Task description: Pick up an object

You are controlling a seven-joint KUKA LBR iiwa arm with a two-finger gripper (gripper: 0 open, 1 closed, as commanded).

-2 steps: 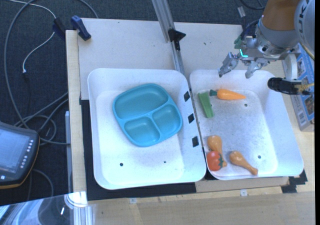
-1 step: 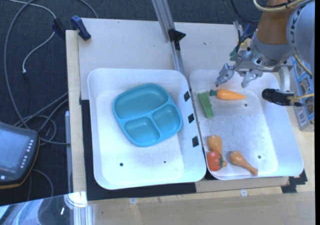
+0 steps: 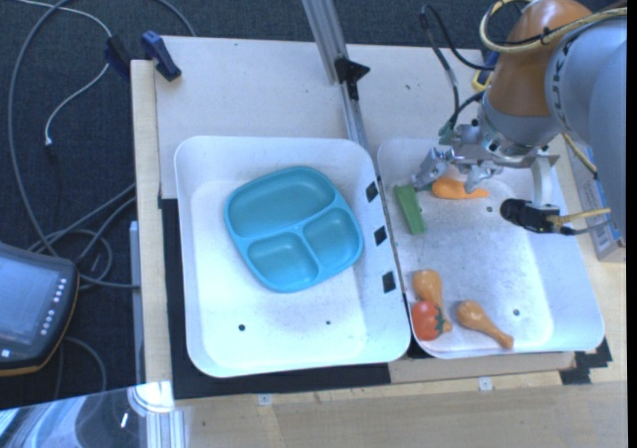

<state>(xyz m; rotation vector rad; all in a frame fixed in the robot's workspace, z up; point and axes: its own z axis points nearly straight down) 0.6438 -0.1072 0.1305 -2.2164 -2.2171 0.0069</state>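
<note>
The gripper (image 3: 456, 165) hangs over the far part of the right bin (image 3: 557, 307), its metal fingers spread and open. An orange carrot-like piece (image 3: 460, 189) lies just beneath and slightly in front of the fingers, on the bin floor, not held. A green block (image 3: 409, 208) rests near the bin's left wall. Near the front lie a red tomato-like piece (image 3: 426, 320), an orange pear-shaped piece (image 3: 428, 285) and a tan drumstick-shaped piece (image 3: 483, 323).
The left bin (image 3: 199, 237) holds a blue divided plate (image 3: 293, 227). A metal pole (image 3: 320, 8) slants over the back of the bench. Cables loop over the arm's orange band (image 3: 532, 43). A black connector (image 3: 528, 214) sticks out right of the carrot.
</note>
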